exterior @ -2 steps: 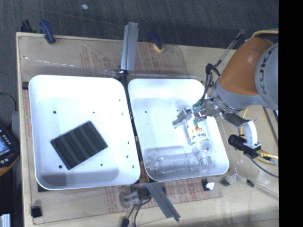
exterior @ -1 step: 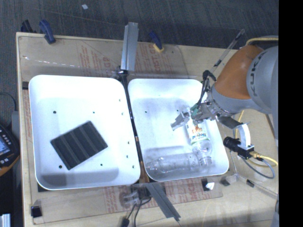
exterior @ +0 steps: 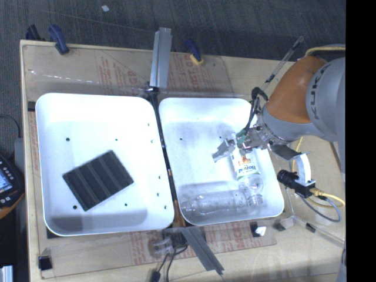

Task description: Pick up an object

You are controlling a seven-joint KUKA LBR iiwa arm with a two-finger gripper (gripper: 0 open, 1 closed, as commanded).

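The arm (exterior: 311, 101) runs off the right edge, so only its orange band and part of the grey wrist show. The gripper (exterior: 230, 147) is a small, blurred cluster of metal, and how its tips stand is too fine to make out. It overlaps the top of a small labelled bottle (exterior: 247, 169), hiding the bottle's cap end; the label print is too small to read. A clear plastic bottle (exterior: 220, 202) lying along the right bin's (exterior: 194, 113) near wall is hard to trace because it is transparent. A dark device (exterior: 7, 184) is cut by the left edge.
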